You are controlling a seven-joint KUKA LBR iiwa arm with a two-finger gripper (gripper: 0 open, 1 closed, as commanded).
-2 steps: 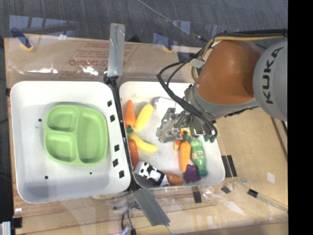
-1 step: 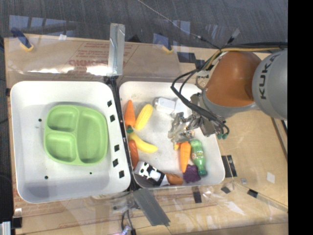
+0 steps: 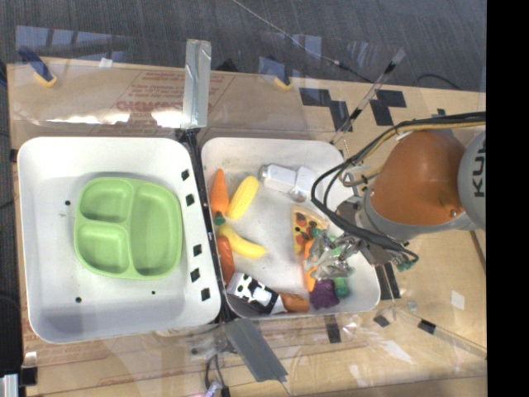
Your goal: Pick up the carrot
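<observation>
The carrot is orange with a green stub at its near end. It lies lengthwise along the left wall of the right bin. My gripper hangs low over the right side of that bin, above a pizza slice and close to a purple grape bunch. The gripper is well to the right of the carrot, apart from it. The grey wrist and orange band hide the bin's right rim.
A yellow corn piece, a banana, a red-orange piece, a white bottle and a black-and-white toy share the right bin. In the left bin sits a green divided plate.
</observation>
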